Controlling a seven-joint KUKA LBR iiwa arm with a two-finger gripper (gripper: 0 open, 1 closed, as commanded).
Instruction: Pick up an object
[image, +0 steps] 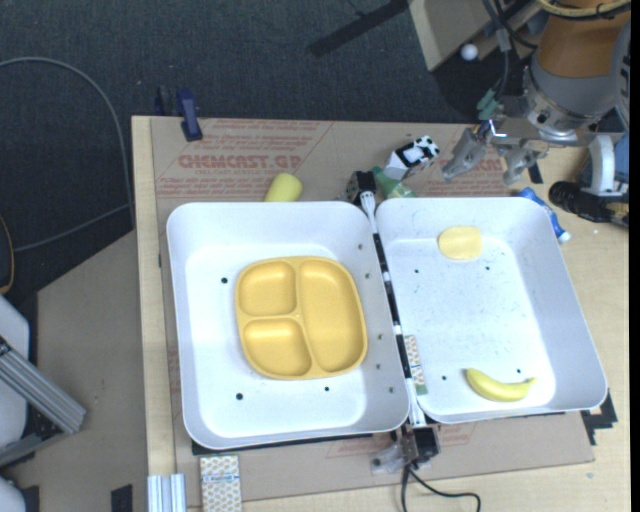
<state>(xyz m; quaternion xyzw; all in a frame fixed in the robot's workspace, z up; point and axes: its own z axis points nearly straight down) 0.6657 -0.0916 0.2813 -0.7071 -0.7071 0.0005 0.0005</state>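
A yellow banana (497, 385) lies near the front edge of the right bin (540, 330). A pale yellow round disc (460, 243) rests at the back of the same bin. A yellow divided plate (299, 317) sits in the middle of the left bin (200, 300). My gripper (497, 152) hangs above the bench just behind the right bin's back rim, its two fingers spread apart with nothing between them.
Behind the bins on the cardboard lie a small yellow object (284, 187), a blue clip (187, 112) and a black-and-white toy (415, 153). A blue-white item (545, 215) rests by the right bin's back right corner.
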